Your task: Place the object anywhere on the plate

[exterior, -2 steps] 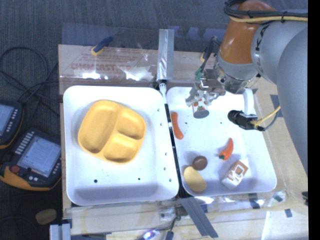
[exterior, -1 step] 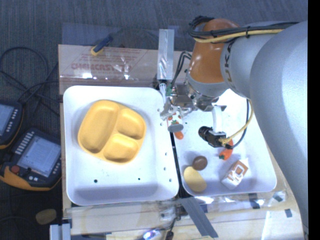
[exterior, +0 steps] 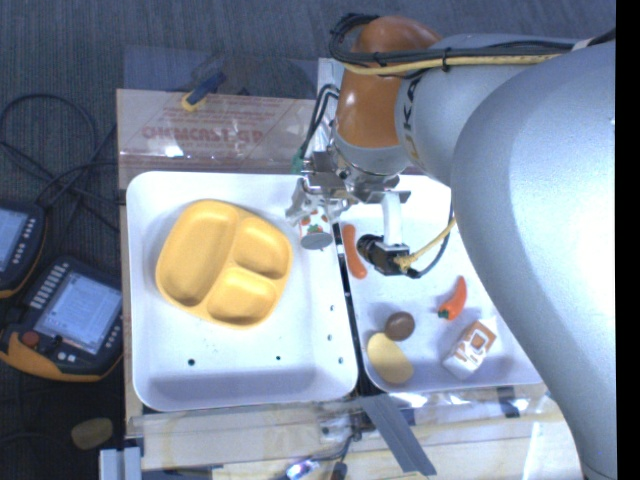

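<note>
**Gripper over the left bin's right edge, small object between its fingers**

Dark grey carpet surrounds the bench, where we see 2 shallow white bins side by side. From the right, the grey arm (exterior: 520, 168) with its orange band (exterior: 375, 78) reaches in, and its gripper (exterior: 315, 223) hangs over the right edge of the left bin (exterior: 240, 368). Between the fingers we see a small object (exterior: 316, 230), white and grey with a touch of red, so the gripper looks clenched on it. Just to its left in that bin lies the yellow plate (exterior: 222, 260), divided into 3 compartments; the object sits beside the plate's rim, apart from it.

Outward, in the right bin (exterior: 500, 368), we see an orange carrot (exterior: 353, 253) along the dividing wall, a second carrot (exterior: 455, 298), a brown ball (exterior: 400, 325), a pale yellow piece (exterior: 388, 358) and a white carton (exterior: 470, 348). Left of the bench rest 2 handheld pendants (exterior: 65, 313) among black cables.
</note>
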You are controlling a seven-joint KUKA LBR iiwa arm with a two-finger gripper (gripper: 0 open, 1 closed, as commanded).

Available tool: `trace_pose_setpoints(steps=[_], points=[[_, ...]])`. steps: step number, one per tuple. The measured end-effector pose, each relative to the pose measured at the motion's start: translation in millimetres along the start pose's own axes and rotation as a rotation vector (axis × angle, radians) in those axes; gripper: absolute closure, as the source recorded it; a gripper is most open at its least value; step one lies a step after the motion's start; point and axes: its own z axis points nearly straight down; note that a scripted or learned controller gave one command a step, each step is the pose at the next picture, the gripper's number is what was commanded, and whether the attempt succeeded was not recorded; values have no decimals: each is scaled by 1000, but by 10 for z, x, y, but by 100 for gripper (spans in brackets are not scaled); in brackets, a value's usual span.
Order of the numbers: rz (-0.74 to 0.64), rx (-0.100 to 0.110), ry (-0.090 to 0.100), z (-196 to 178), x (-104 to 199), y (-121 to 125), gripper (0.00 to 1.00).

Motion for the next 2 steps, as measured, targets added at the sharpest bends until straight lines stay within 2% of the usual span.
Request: trace_pose_setpoints(steps=[1, 2], points=[[0, 1, -1, 442, 636, -293, 100], [1, 1, 0, 441, 636, -292, 0]])
